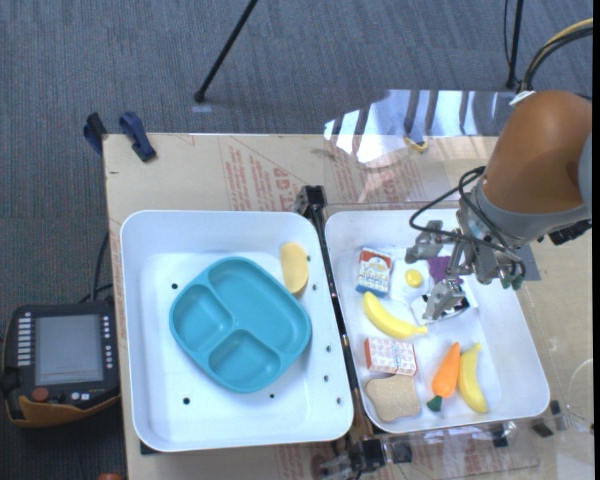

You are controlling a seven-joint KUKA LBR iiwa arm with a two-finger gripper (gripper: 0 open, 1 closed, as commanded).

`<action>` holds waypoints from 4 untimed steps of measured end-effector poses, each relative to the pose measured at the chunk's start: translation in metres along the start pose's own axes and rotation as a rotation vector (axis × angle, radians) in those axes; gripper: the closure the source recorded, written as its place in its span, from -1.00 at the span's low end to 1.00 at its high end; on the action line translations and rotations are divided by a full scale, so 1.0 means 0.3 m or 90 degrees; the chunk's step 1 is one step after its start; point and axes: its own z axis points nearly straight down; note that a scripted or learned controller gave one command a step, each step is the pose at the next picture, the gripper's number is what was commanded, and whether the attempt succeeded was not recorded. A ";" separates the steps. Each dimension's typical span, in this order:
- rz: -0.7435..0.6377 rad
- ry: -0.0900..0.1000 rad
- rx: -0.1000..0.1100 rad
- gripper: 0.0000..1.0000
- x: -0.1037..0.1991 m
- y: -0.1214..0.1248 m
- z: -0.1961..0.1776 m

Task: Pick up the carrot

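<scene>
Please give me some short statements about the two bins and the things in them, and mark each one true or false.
1. The carrot lies in the right bin. True.
2. The blue divided plate is in the right bin. False: it is in the left bin.
3. The carrot lies between the fingers of the gripper. False: the gripper is above the bin, farther back, and the carrot rests on the bin floor.
4. A banana lies just to the right of the carrot. True.
5. The slice of bread is at the far edge of the right bin. False: it is near the front edge, left of the carrot.
</scene>
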 end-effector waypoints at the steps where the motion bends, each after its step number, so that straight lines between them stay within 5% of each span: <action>1: -0.100 0.004 -0.002 -1.00 0.134 -0.142 0.353; 2: -0.307 0.001 -0.001 -1.00 0.262 -0.040 0.346; 3: -0.311 0.000 -0.002 1.00 0.255 -0.029 0.314; 4: -0.274 -0.002 0.002 1.00 0.268 -0.243 0.189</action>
